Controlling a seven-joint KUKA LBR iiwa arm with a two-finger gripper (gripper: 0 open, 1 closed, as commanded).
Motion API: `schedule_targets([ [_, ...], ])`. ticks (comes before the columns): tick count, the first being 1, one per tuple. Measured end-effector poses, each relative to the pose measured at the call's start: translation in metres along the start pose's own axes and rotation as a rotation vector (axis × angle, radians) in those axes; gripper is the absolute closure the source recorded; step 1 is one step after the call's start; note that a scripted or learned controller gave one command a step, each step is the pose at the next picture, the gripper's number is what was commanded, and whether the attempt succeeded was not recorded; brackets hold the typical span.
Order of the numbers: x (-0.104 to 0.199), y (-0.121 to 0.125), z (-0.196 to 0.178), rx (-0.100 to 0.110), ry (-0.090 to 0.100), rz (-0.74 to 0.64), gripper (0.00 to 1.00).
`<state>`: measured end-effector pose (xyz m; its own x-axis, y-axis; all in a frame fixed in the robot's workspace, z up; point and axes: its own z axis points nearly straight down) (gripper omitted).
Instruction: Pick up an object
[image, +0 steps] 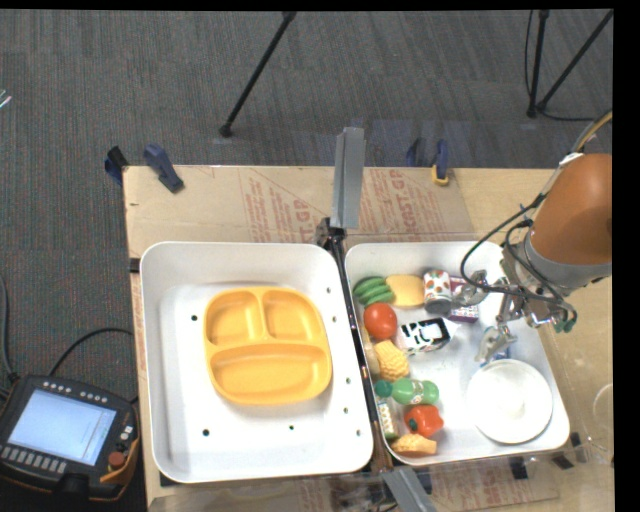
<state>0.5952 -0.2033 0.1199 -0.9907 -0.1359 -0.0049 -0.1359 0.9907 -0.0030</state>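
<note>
The right bin (455, 252) holds several toy foods along its left half: a green vegetable (372, 290), a pale yellow piece (406, 290), a small can (436, 286), a red tomato (380, 321), a black-and-white carton (425, 334), a corn cob (390, 360), a green piece (413, 391) and a red pepper (424, 420). My gripper (492, 343) hangs over the bin's right half, just above the white bowl (511, 401) and right of the carton. Nothing is visibly held by it.
A yellow divided plate (267, 343) lies in the left bin (170, 400). A purple packet (464, 306) lies by the can. The arm's orange band (580, 210) stands over the right bin's far right corner. A teach pendant (65, 432) sits on the floor at left.
</note>
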Motion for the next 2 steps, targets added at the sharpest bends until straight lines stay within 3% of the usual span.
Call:
schedule_targets([
  [1, -0.049, -0.015, 0.031, -0.003, 0.0, -0.149, 0.0],
  [2, -0.052, 0.042, 0.031, -0.005, 0.0, -0.264, 0.0],
])
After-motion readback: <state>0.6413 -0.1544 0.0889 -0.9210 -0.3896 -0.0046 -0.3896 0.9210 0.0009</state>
